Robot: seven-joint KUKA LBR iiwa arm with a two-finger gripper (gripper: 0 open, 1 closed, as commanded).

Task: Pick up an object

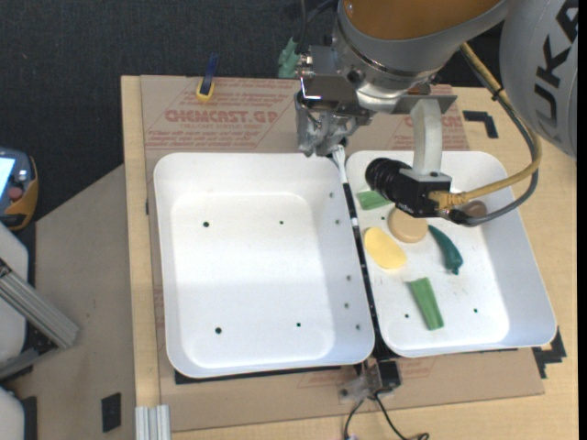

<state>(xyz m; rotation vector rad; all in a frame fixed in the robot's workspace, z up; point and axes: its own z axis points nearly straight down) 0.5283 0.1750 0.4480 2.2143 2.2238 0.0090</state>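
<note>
The arm (431, 16) is grey with a broad orange-gold band. Black letters mark its grey shell. Beneath the band sit a metal bracket, a white link, a black cylindrical module and a tan hose.

Loose objects lay in the right bin (523, 273).
A yellow oval piece (385, 249) lay flat near the divider, a tan round piece (409, 226) just above it, a teal curved piece (448, 248) to its right, a green stick (426, 302) below.
</note>
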